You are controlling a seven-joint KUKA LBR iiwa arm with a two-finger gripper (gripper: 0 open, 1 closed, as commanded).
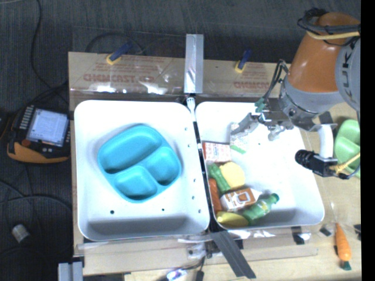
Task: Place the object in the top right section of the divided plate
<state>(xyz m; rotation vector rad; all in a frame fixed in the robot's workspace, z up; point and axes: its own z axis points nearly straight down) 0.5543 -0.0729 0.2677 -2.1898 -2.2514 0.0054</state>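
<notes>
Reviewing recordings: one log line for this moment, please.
gripper: over right bin | blue divided plate: left bin | toy food pile: untouched

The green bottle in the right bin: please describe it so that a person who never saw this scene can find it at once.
Start at the right bin, the white one nearest the arm, and go to the pile of toy food along its left wall and lower left corner. The green bottle lies on its side at the pile's lower right edge, beside an orange carton. It alone there is dark green, with a narrow neck.

floor: dark grey carpet, some cables lying around
bench: light wood top, pretty cluttered
</notes>
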